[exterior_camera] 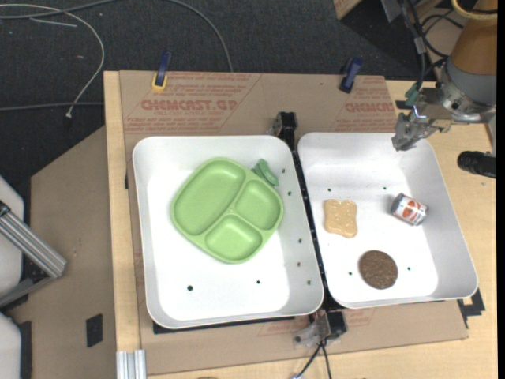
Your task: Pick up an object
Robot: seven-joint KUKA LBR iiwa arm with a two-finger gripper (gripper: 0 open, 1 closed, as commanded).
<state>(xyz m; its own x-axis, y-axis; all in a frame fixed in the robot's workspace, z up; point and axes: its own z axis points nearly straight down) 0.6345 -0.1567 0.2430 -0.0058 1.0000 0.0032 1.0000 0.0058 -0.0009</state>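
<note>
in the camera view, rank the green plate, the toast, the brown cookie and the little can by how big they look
1. Green plate, by far the largest.
2 and 3. Toast and brown cookie look about the same size; too close to rank.
4. Can, smallest, lying on its side.

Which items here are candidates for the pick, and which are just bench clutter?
Pick candidates, in the bins: green divided plate, small green piece at its edge, toast slice, brown round patty, small can on its side.

Clutter: blue clamps, cables, cardboard sheet.
</note>
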